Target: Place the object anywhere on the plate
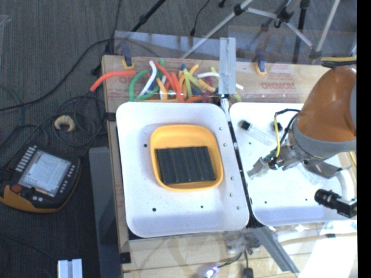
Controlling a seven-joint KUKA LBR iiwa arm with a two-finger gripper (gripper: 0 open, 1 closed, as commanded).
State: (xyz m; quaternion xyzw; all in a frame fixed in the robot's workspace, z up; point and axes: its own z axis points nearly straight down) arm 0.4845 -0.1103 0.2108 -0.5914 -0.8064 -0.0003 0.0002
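Observation:
A yellow plate [174,134] lies in the middle of the left bin [136,201]. A dark, ribbed rectangular object [184,164] rests flat on the plate and covers most of its inner surface. In the right bin [272,210], a small clear tube with a black cap [253,130] lies near the far left corner. My gripper [257,168] hangs low over the right bin's left side, pointing left towards the divider, a short way in front of the tube. Nothing shows in the gripper. The orange band of the arm [330,112] fills the right side of the view.
A tangle of coloured tubes [168,83] lies along the bench's back edge behind the left bin. The raised rims between the bins [233,155] stand just left of the gripper. A black cylinder [331,200] juts over the right bin's front right. A control pendant [40,178] lies on the floor.

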